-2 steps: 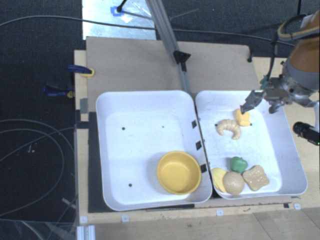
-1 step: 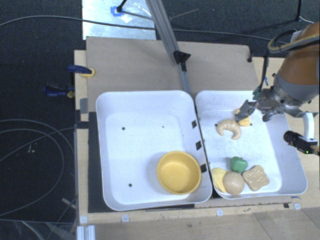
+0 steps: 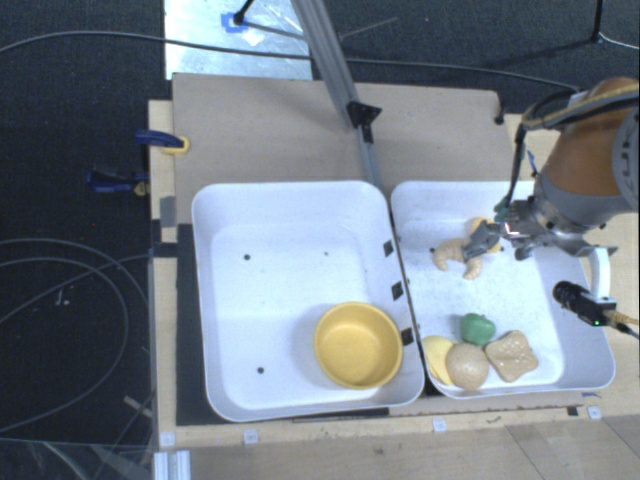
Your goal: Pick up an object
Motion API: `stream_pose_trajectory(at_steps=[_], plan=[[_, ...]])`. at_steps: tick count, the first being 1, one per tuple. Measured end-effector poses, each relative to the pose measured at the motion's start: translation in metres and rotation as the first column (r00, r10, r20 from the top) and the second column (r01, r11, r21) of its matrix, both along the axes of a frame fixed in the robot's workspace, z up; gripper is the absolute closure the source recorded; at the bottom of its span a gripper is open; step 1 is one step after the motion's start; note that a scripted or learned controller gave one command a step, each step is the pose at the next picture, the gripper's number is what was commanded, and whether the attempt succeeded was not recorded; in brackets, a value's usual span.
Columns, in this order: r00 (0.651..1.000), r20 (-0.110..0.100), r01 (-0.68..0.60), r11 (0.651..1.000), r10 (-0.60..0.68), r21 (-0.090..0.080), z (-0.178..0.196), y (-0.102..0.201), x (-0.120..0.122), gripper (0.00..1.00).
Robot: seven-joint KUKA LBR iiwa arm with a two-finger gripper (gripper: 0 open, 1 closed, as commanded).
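A small tan toy figure (image 3: 452, 255) lies in the upper middle of the right bin (image 3: 420, 203). My gripper (image 3: 486, 238) reaches in from the right and is down at the figure's right end, touching or overlapping it. The grey arm with its orange band (image 3: 590, 163) hangs over the bin's right rim. Near the bin's front lie a green pepper (image 3: 478, 327), a yellow piece (image 3: 436, 350), a round tan bun-like item (image 3: 467, 366) and a slice of toast (image 3: 511, 356).
The left bin (image 3: 260, 218) holds a yellow bowl (image 3: 357, 344) at its front right. A grey pole (image 3: 335, 68) slants down from the top to the gap between the bins. Clamps (image 3: 160, 143) sit at the bench's left edge.
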State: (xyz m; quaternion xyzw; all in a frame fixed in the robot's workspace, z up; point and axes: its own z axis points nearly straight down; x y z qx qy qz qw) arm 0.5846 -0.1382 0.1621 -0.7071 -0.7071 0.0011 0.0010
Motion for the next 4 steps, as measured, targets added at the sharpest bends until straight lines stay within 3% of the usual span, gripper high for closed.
stream_pose_trajectory(at_steps=[1,2,4], plan=[[1.0,0.001,0.0,1.0,0.0,0.0,-0.042,-0.001,-0.001,0.0],[1.0,0.007,0.0,1.0,0.0,-0.001,-0.028,-0.001,0.001,1.0],[1.0,0.009,-0.004,1.0,0.004,-0.001,0.077,-0.006,-0.014,1.0]])
